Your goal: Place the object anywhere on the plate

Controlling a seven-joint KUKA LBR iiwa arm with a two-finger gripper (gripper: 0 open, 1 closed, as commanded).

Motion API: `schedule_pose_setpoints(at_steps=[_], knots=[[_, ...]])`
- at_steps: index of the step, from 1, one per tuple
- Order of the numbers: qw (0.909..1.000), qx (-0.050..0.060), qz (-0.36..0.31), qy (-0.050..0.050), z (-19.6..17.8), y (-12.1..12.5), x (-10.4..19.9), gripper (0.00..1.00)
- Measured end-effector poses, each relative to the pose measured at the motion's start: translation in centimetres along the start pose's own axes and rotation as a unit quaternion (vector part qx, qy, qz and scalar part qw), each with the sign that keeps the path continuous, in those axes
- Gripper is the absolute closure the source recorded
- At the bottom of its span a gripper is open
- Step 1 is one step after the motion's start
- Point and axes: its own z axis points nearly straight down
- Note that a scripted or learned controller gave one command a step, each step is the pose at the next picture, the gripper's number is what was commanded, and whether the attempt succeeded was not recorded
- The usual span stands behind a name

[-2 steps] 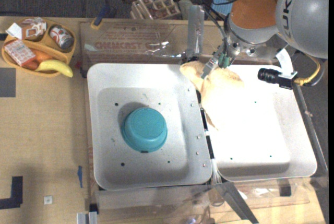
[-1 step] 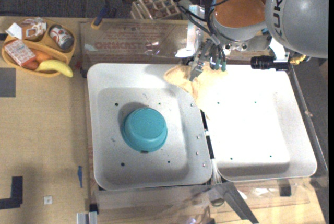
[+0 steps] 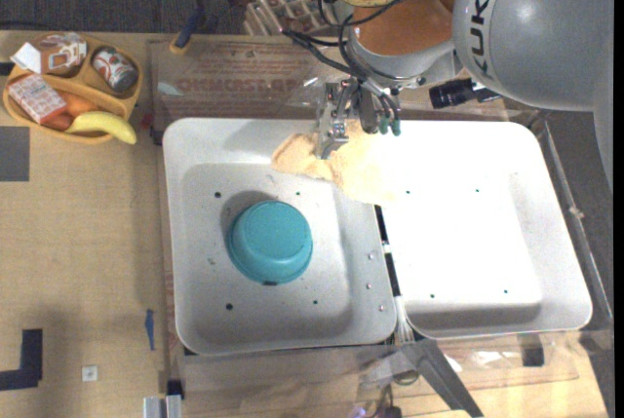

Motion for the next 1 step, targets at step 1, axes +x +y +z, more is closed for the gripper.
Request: schedule_pose_setpoints(at_steps=[1], knots=[[1.0000,0.000,-0.003,0.000,-0.73,6.00,0.99,1.00]])
